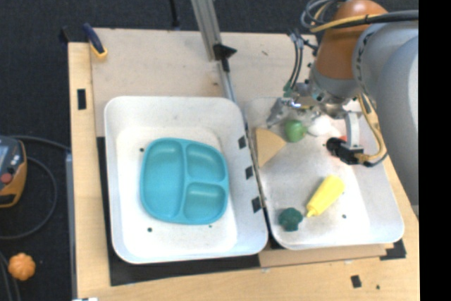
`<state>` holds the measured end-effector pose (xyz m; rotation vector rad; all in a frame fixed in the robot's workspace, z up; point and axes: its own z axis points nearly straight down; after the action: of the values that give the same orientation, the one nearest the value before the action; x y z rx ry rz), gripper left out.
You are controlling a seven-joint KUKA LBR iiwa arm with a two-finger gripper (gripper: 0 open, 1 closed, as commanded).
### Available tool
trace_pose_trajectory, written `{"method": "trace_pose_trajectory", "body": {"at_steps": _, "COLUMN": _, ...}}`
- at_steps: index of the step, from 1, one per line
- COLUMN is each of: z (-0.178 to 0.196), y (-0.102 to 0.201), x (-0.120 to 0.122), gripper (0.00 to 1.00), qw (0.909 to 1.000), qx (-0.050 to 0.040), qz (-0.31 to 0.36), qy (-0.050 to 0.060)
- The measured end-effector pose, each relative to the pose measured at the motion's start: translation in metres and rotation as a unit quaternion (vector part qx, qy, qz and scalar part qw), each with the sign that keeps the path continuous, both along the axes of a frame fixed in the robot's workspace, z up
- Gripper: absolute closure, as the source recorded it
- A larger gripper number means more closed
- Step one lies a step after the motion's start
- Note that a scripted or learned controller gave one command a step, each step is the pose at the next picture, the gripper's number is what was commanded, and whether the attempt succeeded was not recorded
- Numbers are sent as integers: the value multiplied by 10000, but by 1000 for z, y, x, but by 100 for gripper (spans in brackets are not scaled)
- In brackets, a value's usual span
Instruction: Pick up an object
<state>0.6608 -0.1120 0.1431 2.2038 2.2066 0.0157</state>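
Claw point(304, 109) sits low at the right bin's point(366, 222) far edge, beside a green ball point(294, 130). Its spread cannot be told. Banana point(324, 196) lies near the front edge.

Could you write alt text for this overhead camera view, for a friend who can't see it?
A grey robot arm with an orange band reaches from the right, its claw low over the right white bin, beside a small green ball. That bin also holds a tan wedge, a yellow object and a dark green lump; the left bin holds a turquoise divided plate.
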Motion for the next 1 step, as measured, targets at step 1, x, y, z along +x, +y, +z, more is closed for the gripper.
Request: {"method": "trace_pose_trajectory", "body": {"at_steps": 1, "z": 9, "y": 0, "x": 0, "gripper": 100, "qw": 10000, "qx": 10, "qz": -6, "qy": -1}}
